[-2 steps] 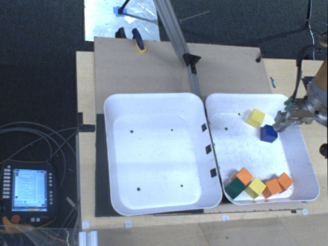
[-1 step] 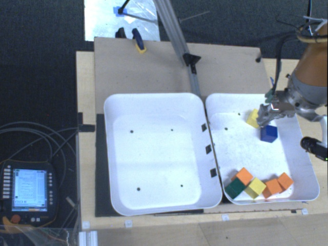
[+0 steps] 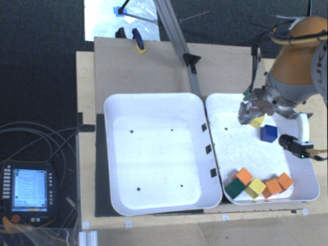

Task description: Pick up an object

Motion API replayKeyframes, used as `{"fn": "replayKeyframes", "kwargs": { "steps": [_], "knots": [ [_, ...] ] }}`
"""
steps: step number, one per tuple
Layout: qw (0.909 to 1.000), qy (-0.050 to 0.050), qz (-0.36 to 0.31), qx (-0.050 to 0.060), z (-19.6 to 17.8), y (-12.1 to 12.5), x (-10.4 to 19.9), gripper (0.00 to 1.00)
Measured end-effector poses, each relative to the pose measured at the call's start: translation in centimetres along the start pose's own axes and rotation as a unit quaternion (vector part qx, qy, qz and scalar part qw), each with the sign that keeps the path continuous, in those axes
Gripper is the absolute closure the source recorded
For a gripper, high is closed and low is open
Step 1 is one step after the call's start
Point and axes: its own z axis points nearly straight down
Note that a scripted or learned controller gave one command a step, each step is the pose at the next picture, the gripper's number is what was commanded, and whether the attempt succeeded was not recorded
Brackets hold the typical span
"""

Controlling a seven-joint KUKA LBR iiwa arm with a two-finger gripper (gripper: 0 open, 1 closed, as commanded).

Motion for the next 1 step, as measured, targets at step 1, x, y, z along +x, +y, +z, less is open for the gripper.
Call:
{"fn": "replayKeyframes", "kwargs": {
  "steps": [1],
  "knots": [
    [1.0000,0.000,-0.001,-0.001,-0.74,0.58,5.55,1.00]
  ]
}}
